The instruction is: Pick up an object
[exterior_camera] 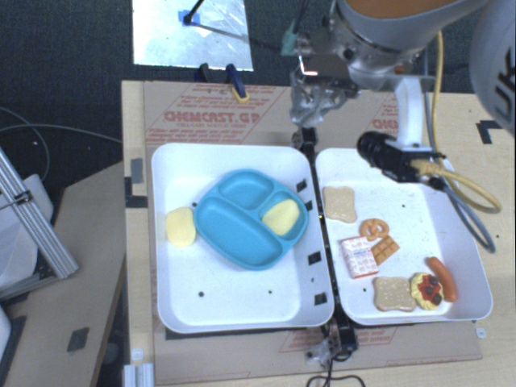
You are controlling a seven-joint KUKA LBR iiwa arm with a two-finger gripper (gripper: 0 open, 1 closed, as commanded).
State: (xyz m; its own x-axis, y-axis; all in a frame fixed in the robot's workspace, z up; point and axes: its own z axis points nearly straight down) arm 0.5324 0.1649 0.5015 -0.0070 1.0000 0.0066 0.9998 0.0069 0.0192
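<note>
Left, blue plate [242, 234] holding yellow piece [281, 215], right bin [476, 285], toast [339, 204], pretzel [373, 229]

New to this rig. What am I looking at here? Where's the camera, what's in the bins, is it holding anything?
One fixed camera looks down at a slant on a bench with two white bins. The grey and orange machine at top right is a robot arm reaching in; its gripper hangs above the bins' far edge, with nothing seen in it. The left bin holds a blue divided plate with a yellow piece in it and another yellow piece beside it. The right bin holds toy food: bread slices, a pretzel, a sausage.
</note>
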